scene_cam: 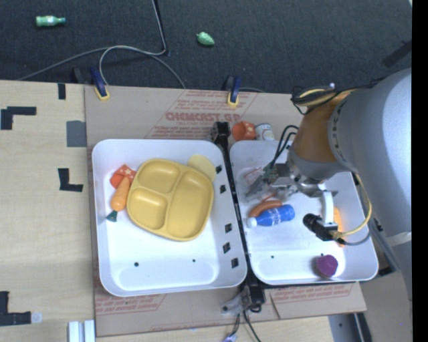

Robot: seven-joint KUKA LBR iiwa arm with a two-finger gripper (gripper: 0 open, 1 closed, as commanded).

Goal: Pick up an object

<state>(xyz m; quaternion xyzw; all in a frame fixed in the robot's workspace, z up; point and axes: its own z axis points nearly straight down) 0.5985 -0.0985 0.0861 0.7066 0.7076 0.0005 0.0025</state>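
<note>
Blue bottle (273, 216) lies long-axis left-right just below my gripper (271, 179) in the right bin (354, 270); can't tell jaws' state.

Pretty basic setup: light wood counter (40, 220) with black tape marks (67, 180) over at 9 o'clock, and a brown cardboard sheet (194, 117) with red print clamped on at 12 by two blue-and-yellow clamps (100, 85). Past it is dark carpet floor (267, 33), a thin cable (127, 50) looping across, plus two green bits (50, 21) lying around.
</note>
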